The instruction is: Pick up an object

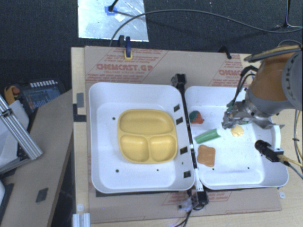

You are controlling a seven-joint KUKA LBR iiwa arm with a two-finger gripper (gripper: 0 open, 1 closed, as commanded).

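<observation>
Claw (pixel 231 120) low in the right bin (pixel 270 176); spread or pressed together, cannot tell; nothing seen pinched. Judged step: approach, pick not yet made. Nearest candidate: pale yellow piece (pixel 237 131) just beside at 4 o'clock; next move likely a short shift over it, then descent. Green stick (pixel 207 136) at 8 o'clock; orange-red piece (pixel 196 117) at 9; tan slab (pixel 206 155) lower. Yellow divided tray (pixel 146 135) in left bin (pixel 102 174), well apart.

Dark carpet (pixel 38 27) covers the floor behind the table (pixel 156 63), whose top is a brown printed board. A shiny metal plate (pixel 113 13) lies on the carpet, cables (pixel 213 17) trailing past it. At left stands a tan side bench (pixel 45 141) bearing an aluminium bar (pixel 19 131).
</observation>
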